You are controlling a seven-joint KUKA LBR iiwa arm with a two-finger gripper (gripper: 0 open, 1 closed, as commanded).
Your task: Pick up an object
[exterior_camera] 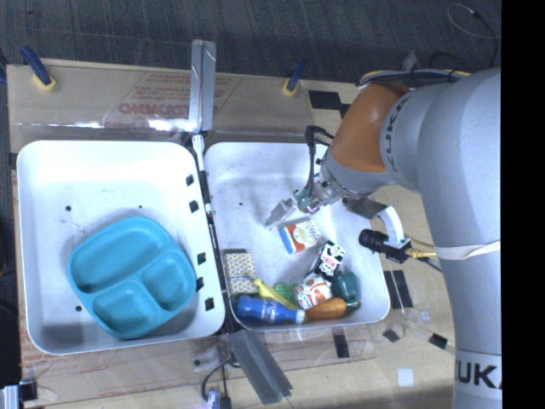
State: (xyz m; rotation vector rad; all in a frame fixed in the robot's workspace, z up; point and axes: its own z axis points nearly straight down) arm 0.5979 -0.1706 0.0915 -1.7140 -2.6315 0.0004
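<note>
Nearest the camera, along the front wall of the right bin (223, 196), lies a crowded heap: a dark blue bottle (268, 312) on its side, a yellow banana-like piece (274, 294) just behind it, an orange carrot-shaped item (328, 310) to the right with a dark green piece (346, 285) at its far end, and a red-and-white item (316, 290) among them. These touch or overlap one another — their exact outlines are hard to separate. A small checkered pad (240, 265) lies at the heap's left, near the dividing wall. A black-and-white cow-patterned figure (331, 260) stands just behind the heap.

Further in, a small carton (297, 235), white with blue and red print, lies on the bin floor. The tool (294, 205) sits just beyond it, its metal end low over the bin floor; the carton lies just beside the tip, on the near side. Whether the tool is wide or narrow cannot be told — the wrist and cabling obscure it.

In the left bin (51, 164), a blue sectioned tray (132, 278) rests at the front.

The grey arm (443, 143) is cut off at the right.
</note>
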